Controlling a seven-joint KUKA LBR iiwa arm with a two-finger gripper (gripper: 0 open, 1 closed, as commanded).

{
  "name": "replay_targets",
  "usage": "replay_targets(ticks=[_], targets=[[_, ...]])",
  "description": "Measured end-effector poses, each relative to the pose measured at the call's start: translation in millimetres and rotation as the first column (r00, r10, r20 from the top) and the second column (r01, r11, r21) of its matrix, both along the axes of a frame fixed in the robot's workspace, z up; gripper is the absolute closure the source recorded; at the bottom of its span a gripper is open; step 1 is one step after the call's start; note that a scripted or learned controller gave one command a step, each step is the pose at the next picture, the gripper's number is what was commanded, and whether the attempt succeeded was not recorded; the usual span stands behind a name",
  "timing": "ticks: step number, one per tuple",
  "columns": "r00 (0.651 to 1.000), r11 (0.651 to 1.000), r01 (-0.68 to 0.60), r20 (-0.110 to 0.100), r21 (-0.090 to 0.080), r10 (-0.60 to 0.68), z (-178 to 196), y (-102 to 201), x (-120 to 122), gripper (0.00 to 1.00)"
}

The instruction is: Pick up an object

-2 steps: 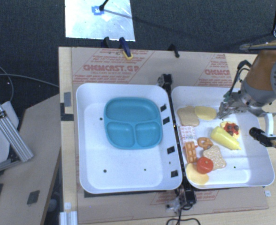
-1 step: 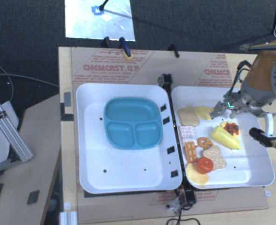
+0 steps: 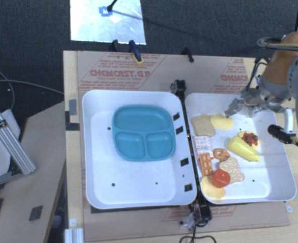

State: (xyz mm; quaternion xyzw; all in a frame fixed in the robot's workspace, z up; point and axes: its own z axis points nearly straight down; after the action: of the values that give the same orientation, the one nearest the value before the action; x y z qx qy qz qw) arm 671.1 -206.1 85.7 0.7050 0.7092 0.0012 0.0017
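Gripper (image 3: 238, 105) above right bin (image 3: 275, 186), near bread slice (image 3: 203, 125); fingers spread, grasping nothing.

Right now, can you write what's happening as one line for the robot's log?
arm: over right white bin | gripper: above pale yellow round food piece, nothing seen held | blue three-part plastic tray: in left white bin

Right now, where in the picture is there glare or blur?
Camera view: glare on the foil sheet at top; the white bins are bright but detail holds; the gripper and small food items look soft; shadows are faint.
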Motion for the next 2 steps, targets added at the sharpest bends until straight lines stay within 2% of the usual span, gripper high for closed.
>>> replay_targets(ticks=[1, 2], targets=[[1.0, 1.0, 0.009, -0.006, 0.001, -0.009, 0.3, 5.9, -114.8, 0.0], [1.0, 1.0, 0.004, 0.002, -0.002, -0.004, 10.4, 6.2, -110.1, 1.0]])
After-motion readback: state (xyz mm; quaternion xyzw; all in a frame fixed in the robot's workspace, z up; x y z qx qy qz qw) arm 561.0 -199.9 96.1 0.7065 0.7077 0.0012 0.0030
